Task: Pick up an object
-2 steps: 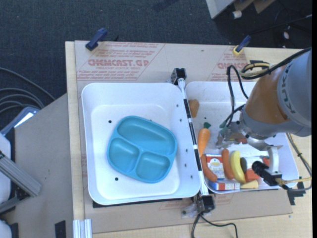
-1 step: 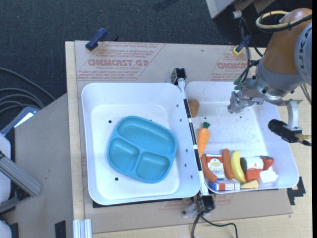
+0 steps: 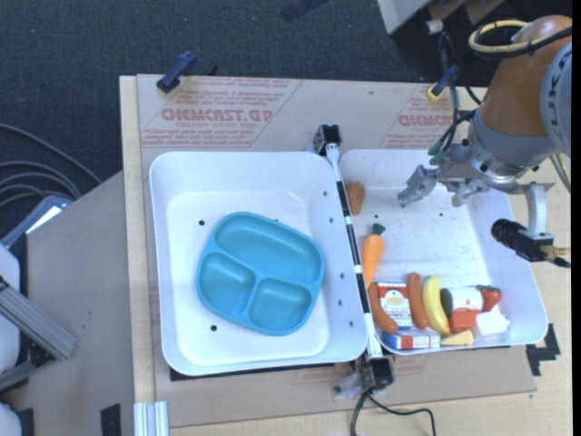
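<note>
Hovering over the far part of the right bin [image 3: 508, 330], the claw [image 3: 438, 187] has its fingers spread wide with nothing between them. Toy food lies clustered in that bin's near corner: a carrot [image 3: 372, 254] against the divider, a sausage [image 3: 417, 300], a banana [image 3: 438, 303] and a ketchup bottle [image 3: 472, 300]. A small brown piece [image 3: 354, 196] rests near the divider, left of the claw. The left bin [image 3: 172, 243] on the desk [image 3: 227, 107] holds a blue divided plate [image 3: 260, 272].

blue tray [image 3: 260, 272], orange carrot [image 3: 372, 254], yellow banana [image 3: 437, 303]
</note>
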{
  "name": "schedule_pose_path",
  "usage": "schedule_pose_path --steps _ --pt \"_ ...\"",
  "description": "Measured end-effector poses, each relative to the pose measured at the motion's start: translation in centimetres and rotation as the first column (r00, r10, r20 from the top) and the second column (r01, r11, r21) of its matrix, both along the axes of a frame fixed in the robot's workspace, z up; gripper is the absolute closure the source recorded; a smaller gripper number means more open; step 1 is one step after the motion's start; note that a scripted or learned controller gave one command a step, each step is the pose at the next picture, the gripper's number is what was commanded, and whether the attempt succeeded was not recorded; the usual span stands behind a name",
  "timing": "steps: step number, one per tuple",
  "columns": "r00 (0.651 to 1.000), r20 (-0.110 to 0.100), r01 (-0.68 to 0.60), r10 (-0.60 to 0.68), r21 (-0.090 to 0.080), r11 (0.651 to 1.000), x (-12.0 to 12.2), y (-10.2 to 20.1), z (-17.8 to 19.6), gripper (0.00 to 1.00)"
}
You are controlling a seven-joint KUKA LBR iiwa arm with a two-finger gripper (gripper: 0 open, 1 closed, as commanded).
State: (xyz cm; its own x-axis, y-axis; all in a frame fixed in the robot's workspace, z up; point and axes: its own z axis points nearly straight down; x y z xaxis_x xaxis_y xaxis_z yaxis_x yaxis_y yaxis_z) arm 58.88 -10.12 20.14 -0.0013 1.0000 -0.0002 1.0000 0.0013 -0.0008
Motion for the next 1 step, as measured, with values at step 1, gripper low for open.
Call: schedule_pose_path --steps 1 --pt "1.000 0.000 0.001 -0.001 0.001 1.000 -4.86 -0.09 -11.71 0.00"
